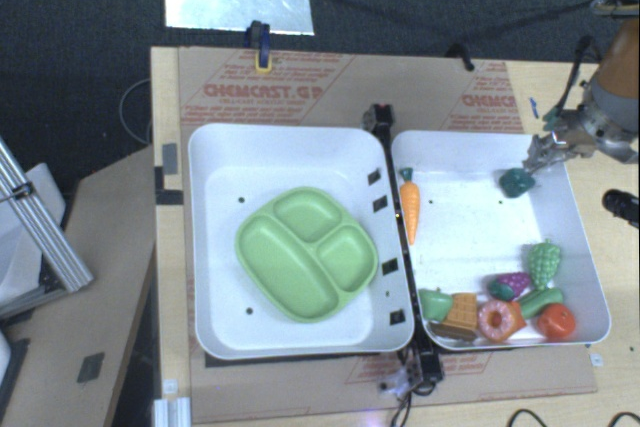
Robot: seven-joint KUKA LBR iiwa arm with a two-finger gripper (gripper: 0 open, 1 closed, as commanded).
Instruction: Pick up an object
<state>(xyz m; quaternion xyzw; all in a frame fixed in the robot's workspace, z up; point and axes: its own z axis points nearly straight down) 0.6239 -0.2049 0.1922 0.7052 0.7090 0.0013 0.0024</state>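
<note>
Pincer (pixel 541 155) hung over the far right corner of the right bin (pixel 450 150), and we could not tell whether it was spread or closed, since it showed small and blurred. Just below and left of it lay one dark teal object (pixel 517 182) on the bin floor; whether the tips touched it we could not tell, and we saw nothing clearly clamped.

We counted two white bins side by side. To the pincer's left, against the wall between the bins, lay one toy carrot (pixel 408 204). Well below the pincer, along the near edge of the right bin, sat a crowded cluster: one green bunch of grapes (pixel 544 262), one purple piece (pixel 510 286), one red tomato (pixel 556 320), one pink-frosted doughnut (pixel 496 319), one tan waffle-like block (pixel 461 314), one green piece (pixel 435 303) at the near left corner and one green stalk-shaped piece (pixel 540 300) between grapes and tomato. These pressed against each other, while the teal object lay alone with open floor around it.

Far to the pincer's left, the left bin (pixel 215 215) held one green divided plate (pixel 306 254) with three compartments. Beyond the bins, one blue clamp (pixel 261 46) gripped the brown board (pixel 300 85) under them.
</note>
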